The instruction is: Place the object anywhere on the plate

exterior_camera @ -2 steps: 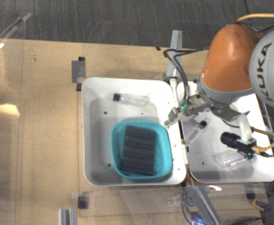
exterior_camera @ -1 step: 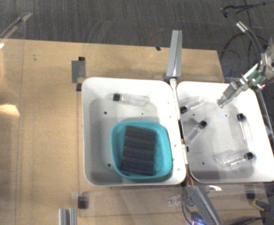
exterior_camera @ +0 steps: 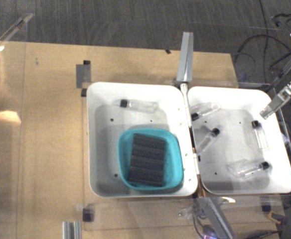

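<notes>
Gripper (exterior_camera: 266, 112) over right bin (exterior_camera: 245, 185) rim, open/closed unclear; teal plate (exterior_camera: 174, 153) in left bin (exterior_camera: 98, 148).

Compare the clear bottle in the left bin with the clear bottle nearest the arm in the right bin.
The bottle in the left bin lies crosswise near the bin's far wall, cap pointing left, above the teal plate. The bottle in the right bin lies lengthwise, cap at its far end, with other bottles around it. Both are clear with dark caps, lying flat on white bin floors.
</notes>
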Controlling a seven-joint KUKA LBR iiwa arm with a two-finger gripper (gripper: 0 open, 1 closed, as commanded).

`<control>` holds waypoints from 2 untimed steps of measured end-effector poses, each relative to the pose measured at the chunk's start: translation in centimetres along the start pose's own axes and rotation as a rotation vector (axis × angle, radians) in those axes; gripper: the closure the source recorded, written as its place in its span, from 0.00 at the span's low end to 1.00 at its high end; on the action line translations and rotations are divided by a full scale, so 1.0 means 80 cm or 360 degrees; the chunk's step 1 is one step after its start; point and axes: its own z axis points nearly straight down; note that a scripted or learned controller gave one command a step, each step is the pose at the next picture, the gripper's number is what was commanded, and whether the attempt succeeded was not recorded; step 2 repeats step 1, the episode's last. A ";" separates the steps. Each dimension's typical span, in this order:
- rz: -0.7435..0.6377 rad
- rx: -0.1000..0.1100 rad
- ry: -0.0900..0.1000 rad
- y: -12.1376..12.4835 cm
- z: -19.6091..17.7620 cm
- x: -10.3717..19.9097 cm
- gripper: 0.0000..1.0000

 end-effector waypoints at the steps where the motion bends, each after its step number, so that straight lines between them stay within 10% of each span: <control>1: -0.0010 -0.0014 -0.0017 0.003 -0.017 -0.001 1.00; 2: -0.0010 -0.0014 -0.0017 0.003 -0.017 -0.001 1.00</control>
